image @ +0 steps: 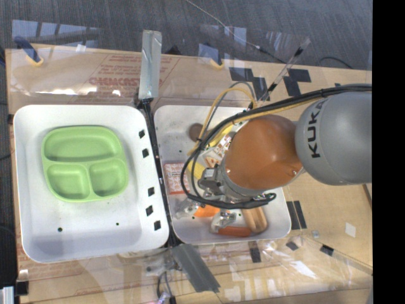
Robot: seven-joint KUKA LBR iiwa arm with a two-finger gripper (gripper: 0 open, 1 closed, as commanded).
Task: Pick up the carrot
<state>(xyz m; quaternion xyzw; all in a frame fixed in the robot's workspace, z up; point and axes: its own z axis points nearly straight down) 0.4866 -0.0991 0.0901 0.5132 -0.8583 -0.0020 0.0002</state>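
Note:
The orange carrot [204, 212] lies near the front of the right bin [171, 138], and just a short piece of it shows under the arm. My gripper [215, 213] hangs low over that spot, below the orange wrist band [259, 154]; the wrist hides most of it. Whether the carrot sits between the fingers cannot be made out.
A green divided tray [85, 162] rests in the left bin [38, 233]. In the right bin lie a reddish sausage-like piece [234, 231], a tan roll [255, 219], a yellow item [201, 170], a brown round thing [197, 132] and a printed card [173, 171]. Cables loop over the bin.

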